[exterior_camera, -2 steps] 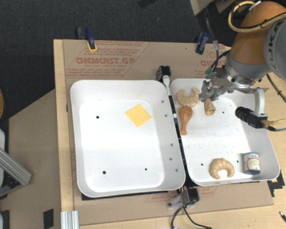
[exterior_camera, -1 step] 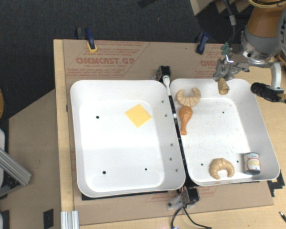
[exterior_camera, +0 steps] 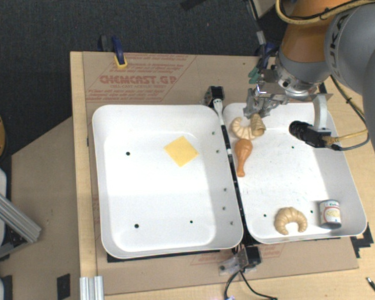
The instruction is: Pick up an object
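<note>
My gripper (exterior_camera: 257,109) hangs over the far left corner of the right bin (exterior_camera: 312,167), its fingers coming down right above a pale curled pastry piece (exterior_camera: 242,129). An orange carrot-like piece (exterior_camera: 242,155) lies just in front of that, against the bin's left wall. A croissant (exterior_camera: 290,220) and a small can (exterior_camera: 329,213) rest near the right bin's front edge. A yellow square slice (exterior_camera: 181,150) lies in the left bin (exterior_camera: 131,199). The arm's wrist hides how the fingers stand.
A black cylindrical part (exterior_camera: 307,134) of the arm's fittings juts over the right bin, with cables trailing right. A blue and yellow clamp (exterior_camera: 118,53) sits at the board's far edge. A black clip (exterior_camera: 214,96) holds the bins at the back.
</note>
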{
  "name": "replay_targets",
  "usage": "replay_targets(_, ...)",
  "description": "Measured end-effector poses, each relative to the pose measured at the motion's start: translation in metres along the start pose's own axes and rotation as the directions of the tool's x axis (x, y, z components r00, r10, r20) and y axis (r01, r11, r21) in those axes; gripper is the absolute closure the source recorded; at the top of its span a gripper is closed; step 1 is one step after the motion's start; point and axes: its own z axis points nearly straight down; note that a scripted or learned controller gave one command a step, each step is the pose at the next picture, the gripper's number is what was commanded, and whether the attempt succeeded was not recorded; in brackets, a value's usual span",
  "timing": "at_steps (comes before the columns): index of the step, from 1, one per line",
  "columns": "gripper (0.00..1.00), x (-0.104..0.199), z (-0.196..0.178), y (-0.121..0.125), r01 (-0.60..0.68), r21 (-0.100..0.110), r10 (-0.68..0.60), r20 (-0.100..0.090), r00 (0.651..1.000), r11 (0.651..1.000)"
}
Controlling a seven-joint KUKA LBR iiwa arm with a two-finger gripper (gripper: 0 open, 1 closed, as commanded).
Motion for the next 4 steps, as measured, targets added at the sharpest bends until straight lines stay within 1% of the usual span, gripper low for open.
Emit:
replay_targets(1,1.0,0.074,-0.037,0.023,-0.003,-0.011,0.003,0.004,1.0,1.0)
replay_targets(2,1.0,0.175,0.067,0.019,0.001,0.007,-0.001,0.001,1.0,1.0)
replay_targets(3,1.0,0.168,0.049,0.022,-0.006,-0.005,0.007,0.004,1.0,1.0)
replay_targets(4,1.0,0.184,0.073,-0.005,-0.007,0.002,0.007,0.004,1.0,1.0)
